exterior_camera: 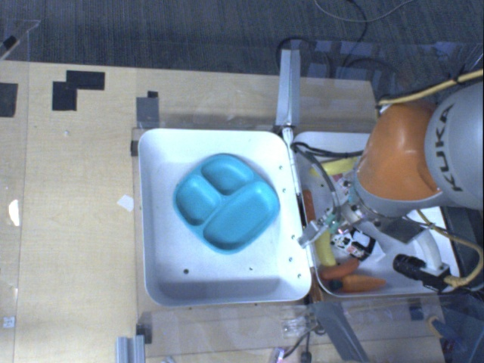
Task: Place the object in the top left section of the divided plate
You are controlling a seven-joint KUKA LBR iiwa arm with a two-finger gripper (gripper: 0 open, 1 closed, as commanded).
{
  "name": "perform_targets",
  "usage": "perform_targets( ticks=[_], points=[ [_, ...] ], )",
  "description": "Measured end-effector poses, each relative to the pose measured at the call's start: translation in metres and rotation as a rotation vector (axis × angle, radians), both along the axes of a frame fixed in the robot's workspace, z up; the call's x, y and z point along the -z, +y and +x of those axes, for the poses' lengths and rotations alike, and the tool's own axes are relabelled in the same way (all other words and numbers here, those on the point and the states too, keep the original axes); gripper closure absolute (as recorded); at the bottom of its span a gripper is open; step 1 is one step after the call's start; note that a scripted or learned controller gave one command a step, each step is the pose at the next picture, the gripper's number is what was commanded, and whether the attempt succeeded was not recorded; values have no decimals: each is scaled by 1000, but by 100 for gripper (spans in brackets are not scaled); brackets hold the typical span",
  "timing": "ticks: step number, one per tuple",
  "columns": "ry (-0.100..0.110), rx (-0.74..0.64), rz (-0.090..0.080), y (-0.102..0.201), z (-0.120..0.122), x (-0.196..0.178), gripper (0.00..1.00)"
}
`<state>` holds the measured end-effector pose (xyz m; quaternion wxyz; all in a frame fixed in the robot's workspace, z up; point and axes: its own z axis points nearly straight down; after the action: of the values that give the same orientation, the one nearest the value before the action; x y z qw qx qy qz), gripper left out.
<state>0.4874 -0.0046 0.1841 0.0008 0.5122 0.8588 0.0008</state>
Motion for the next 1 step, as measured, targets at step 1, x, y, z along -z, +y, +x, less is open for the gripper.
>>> perform_targets(
  ticks=[1],
  points=[
    [-7,-1,0,0,2,-11,100]
  ],
)
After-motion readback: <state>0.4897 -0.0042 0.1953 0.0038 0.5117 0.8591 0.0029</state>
